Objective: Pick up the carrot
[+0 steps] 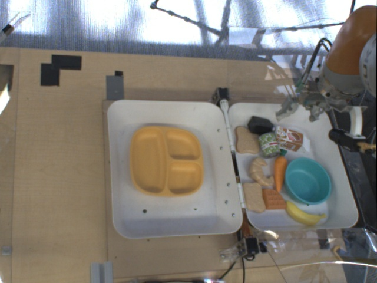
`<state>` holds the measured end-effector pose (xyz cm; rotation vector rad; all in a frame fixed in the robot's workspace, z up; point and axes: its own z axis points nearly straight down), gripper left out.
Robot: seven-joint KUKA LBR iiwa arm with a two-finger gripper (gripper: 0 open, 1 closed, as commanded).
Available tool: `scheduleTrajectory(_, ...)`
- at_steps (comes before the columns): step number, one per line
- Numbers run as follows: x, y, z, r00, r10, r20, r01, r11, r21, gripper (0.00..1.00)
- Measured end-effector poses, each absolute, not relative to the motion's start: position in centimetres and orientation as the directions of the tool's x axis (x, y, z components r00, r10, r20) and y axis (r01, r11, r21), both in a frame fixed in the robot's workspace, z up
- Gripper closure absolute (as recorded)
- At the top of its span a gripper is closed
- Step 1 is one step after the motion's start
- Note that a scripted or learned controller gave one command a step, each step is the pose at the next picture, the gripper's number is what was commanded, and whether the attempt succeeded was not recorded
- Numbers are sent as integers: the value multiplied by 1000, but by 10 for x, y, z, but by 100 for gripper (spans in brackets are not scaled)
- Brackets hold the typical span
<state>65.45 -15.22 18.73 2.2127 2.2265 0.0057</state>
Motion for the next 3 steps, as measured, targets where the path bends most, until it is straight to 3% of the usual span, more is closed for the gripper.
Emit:
scheduleTrajectory(1, 587, -132, 110, -156, 988, 4, 988, 156, -4, 0)
scheduleTrajectory(2, 561, -128, 89, 51, 999, 4, 999, -51, 7, 0)
scheduleTrajectory(3, 565, -126, 102, 47, 999, 6, 999, -47, 14, 100)
